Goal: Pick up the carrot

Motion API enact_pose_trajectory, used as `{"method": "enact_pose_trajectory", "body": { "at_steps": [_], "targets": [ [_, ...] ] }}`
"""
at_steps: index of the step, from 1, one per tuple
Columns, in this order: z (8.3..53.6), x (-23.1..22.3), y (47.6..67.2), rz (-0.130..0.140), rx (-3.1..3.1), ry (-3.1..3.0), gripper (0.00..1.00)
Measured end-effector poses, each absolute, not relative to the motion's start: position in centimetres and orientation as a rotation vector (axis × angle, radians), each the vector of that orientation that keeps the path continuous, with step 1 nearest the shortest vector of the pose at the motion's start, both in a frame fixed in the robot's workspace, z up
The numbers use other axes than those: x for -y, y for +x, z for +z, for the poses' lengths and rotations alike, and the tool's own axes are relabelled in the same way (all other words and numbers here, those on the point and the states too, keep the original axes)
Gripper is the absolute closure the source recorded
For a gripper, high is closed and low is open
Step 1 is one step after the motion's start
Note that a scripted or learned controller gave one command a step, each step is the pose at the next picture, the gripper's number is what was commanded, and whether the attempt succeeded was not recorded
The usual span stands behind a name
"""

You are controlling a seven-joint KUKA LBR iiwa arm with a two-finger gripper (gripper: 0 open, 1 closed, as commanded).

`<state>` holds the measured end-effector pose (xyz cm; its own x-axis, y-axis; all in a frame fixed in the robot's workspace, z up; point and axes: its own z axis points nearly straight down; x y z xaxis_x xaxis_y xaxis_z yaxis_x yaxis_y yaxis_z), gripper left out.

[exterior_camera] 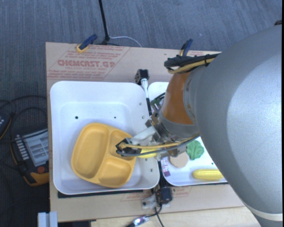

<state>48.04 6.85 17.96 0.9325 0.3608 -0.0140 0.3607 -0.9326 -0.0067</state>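
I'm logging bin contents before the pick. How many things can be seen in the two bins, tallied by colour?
Yellow: 2 (divided plate, corn-like piece)
Green: 1 (leafy piece)
Tan: 1 (round piece)
Total: 4; the arm covers much of the right bin.

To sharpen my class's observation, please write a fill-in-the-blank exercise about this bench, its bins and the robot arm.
1. The bench bears ____ white bins side by side.
2. The divided plate in the bin on the picture's left is ____ in colour.
3. In the other bin, beside a yellow cob and a beige disc, lies a ____ lump.
4. The band on the arm is ____.

Missing words: two; yellow; green; orange.
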Motion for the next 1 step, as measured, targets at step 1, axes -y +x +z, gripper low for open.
{"method": "enact_pose_trajectory", "body": {
  "at_steps": [1],
  "targets": [
    [24.91,-12.83,56.79,-0.003,0.518,-3.095,1.0]
  ]
}}
